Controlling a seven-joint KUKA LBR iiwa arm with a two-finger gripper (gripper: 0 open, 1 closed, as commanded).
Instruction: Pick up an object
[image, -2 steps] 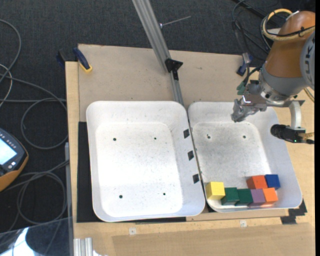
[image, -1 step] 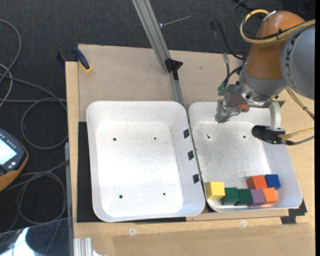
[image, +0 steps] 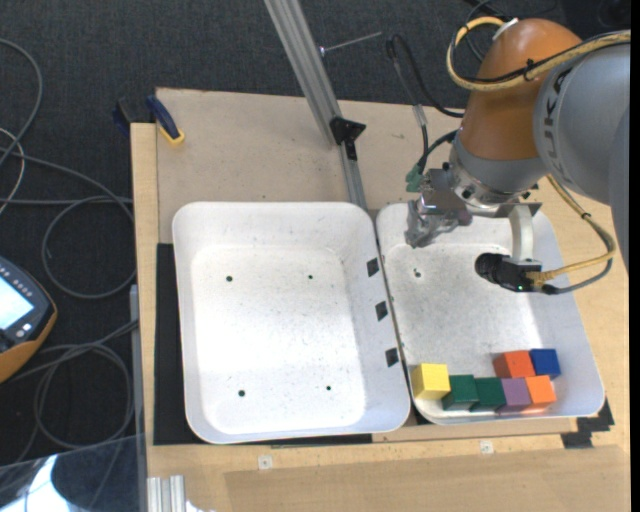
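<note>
fingers (image: 428, 228) parked at upper edge of right bin (image: 570, 330) | state can't be told | blocks (image: 487, 382) clustered lower right of frame, well apart, reached toward the bottom edge

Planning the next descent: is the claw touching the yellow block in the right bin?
Apart. The camera view shows the claw up at the right bin's far end, while the yellow block lies at its near edge, with bare white floor between them.

You're in a robotics lab: cables (image: 60, 190) trail across dark carpet, left of the gripper (image: 425, 228), around the plywood bench (image: 250, 150).
</note>
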